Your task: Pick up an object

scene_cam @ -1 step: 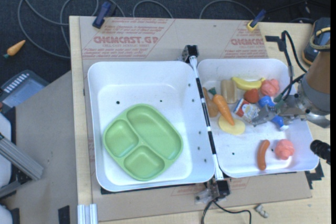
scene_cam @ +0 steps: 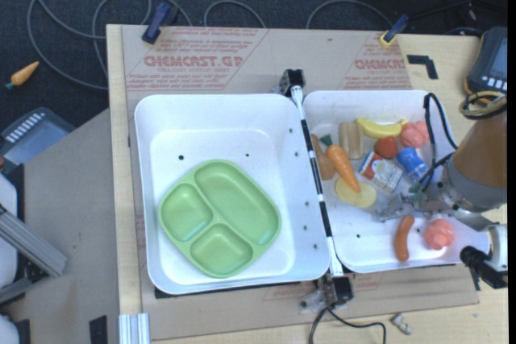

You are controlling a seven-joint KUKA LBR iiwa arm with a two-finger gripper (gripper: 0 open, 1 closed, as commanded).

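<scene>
The right bin (scene_cam: 363, 258) holds a pile of toy food: a yellow banana (scene_cam: 379, 127), an orange carrot (scene_cam: 341, 162), a red tomato (scene_cam: 387, 147), a blue bottle (scene_cam: 412, 162), a white and red packet (scene_cam: 379, 171) and a yellow slice (scene_cam: 355, 192). An orange sausage (scene_cam: 402, 238) and a pink fruit (scene_cam: 439, 234) lie near the front wall. My gripper (scene_cam: 393, 208) reaches in from the right, low among the pile, just below the packet and above the sausage. The arm's orange band (scene_cam: 484, 155) hangs over the bin's right wall.
The left bin (scene_cam: 161, 133) bears a green divided plate (scene_cam: 219, 216) at its front. A black clamp (scene_cam: 293, 80) sits where the bins meet at the back. Cables (scene_cam: 435, 121) drape over the right bin's far right corner.
</scene>
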